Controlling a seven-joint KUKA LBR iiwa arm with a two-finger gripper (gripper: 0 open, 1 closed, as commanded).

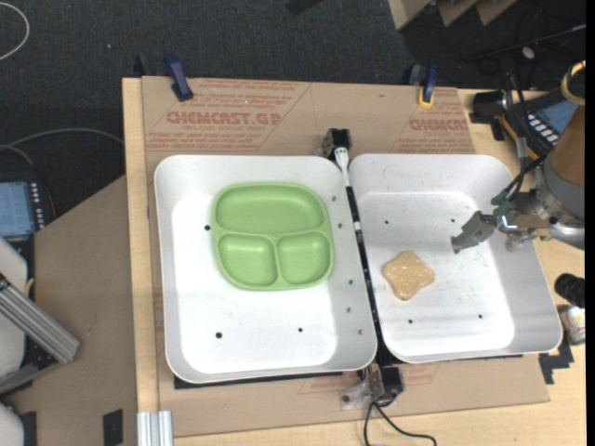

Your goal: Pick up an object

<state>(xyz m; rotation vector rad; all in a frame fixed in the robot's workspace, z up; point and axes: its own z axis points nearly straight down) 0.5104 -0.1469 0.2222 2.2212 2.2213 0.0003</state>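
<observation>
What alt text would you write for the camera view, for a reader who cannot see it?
The robot's hand hovers over the right bin, apart from a tan, cookie-like piece lying on the bin floor. The left bin holds a green divided tray with three compartments.

bright, even overhead light | soft shadows | mild glare on bins (186,277) | sharp

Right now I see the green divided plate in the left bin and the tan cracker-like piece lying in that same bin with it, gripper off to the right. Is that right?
Not quite. The tan piece lies in the right bin, not beside the green divided plate, which sits alone in the left bin. The camera view shows it. The gripper is indeed on the right, above the right bin and apart from the tan piece.
</observation>
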